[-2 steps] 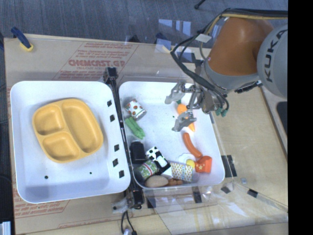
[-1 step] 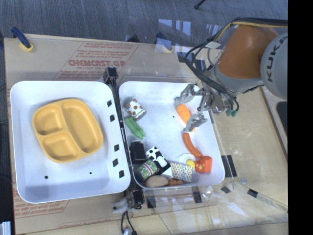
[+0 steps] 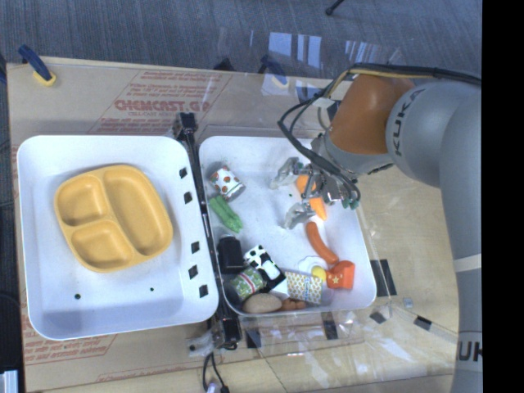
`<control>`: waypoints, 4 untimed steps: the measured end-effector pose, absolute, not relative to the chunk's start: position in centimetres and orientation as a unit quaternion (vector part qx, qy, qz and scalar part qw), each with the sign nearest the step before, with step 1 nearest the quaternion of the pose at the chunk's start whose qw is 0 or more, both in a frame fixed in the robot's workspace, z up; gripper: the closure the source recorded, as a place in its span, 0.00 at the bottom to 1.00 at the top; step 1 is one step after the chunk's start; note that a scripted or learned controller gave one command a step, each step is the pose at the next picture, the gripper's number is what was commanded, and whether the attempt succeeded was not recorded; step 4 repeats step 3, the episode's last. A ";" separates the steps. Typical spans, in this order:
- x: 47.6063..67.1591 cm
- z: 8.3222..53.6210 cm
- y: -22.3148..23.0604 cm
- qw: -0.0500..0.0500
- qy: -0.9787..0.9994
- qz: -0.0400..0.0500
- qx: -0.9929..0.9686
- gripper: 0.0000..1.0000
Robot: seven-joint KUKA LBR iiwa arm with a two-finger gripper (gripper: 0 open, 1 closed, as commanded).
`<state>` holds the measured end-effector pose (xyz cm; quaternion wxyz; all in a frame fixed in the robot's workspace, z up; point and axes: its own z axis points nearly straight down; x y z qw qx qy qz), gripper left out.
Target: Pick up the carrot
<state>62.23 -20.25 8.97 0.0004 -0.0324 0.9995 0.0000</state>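
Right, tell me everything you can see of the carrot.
The carrot is a smooth, orange, toy-like piece, plastic by its look, long and slightly curved. It lies in the right bin, near that bin's right wall, running from under the gripper down toward the pile of items at the bin's near end. Its upper end sits between the silver fingers; its lower end reaches a red-orange box and appears to touch it. No leafy top is discernible.

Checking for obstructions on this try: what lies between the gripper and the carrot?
Nothing. In the camera view the gripper sits directly at the upper end of the carrot in the right bin; no other object separates them.
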 end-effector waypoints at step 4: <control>65.7 20.4 -21.0 -0.003 0.988 0.000 0.156 1.00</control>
